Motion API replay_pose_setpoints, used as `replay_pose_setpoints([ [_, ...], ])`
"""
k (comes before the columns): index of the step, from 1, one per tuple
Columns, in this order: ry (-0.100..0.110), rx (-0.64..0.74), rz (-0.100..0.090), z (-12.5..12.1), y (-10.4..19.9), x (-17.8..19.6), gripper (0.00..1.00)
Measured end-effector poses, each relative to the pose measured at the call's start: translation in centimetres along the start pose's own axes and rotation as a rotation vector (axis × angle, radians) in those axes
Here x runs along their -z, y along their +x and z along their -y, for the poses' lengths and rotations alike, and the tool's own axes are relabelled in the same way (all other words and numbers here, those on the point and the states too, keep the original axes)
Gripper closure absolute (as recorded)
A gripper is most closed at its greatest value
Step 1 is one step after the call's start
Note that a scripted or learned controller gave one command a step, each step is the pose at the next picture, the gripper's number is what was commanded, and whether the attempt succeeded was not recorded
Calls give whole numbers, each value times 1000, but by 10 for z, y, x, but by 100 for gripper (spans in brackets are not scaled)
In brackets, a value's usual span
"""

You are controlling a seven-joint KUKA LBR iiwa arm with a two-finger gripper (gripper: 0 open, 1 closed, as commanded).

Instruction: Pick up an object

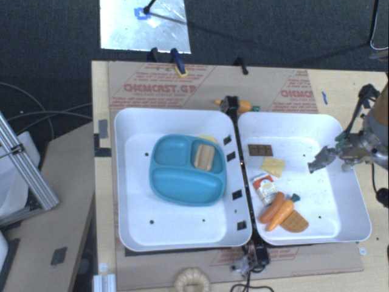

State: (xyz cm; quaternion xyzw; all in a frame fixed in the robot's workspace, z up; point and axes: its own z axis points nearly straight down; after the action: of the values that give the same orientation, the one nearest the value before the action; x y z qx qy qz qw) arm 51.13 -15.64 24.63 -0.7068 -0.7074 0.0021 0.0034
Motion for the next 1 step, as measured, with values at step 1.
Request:
replay_pose_setpoints([
  [1, -9, 2, 2, -2, 0, 5, 0],
])
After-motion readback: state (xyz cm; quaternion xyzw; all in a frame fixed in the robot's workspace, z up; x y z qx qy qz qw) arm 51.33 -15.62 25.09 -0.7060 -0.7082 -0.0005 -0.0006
